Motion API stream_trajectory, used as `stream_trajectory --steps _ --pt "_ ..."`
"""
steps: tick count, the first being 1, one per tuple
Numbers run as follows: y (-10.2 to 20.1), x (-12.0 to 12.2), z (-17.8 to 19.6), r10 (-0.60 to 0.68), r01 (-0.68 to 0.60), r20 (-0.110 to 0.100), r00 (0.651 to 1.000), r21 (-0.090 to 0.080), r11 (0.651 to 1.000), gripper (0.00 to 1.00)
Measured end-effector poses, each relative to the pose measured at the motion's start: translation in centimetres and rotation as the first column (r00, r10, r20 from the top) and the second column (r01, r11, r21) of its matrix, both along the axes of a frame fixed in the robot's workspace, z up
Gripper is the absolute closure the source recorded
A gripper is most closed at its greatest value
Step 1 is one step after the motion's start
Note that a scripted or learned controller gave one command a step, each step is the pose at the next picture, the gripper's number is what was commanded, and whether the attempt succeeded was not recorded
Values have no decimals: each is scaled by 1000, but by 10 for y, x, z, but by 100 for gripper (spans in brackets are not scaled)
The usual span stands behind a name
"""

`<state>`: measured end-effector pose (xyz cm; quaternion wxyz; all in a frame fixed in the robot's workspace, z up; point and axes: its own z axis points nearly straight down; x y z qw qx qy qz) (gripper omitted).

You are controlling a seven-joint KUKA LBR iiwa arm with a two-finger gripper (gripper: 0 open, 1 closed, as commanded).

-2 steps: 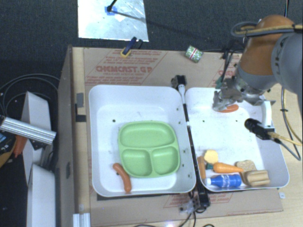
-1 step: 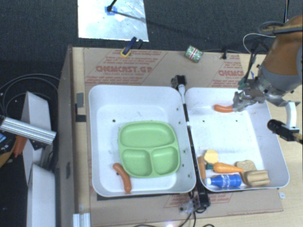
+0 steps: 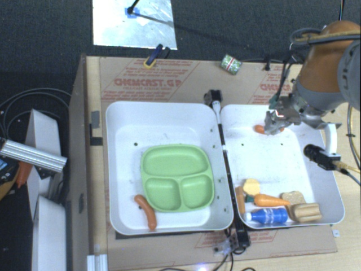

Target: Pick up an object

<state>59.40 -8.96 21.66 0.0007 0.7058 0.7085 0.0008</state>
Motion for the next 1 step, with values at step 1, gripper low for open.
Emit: stream_trajectory --steps 1 --pt "20 -13 2 1 -1 0 1000 0 1000 100"
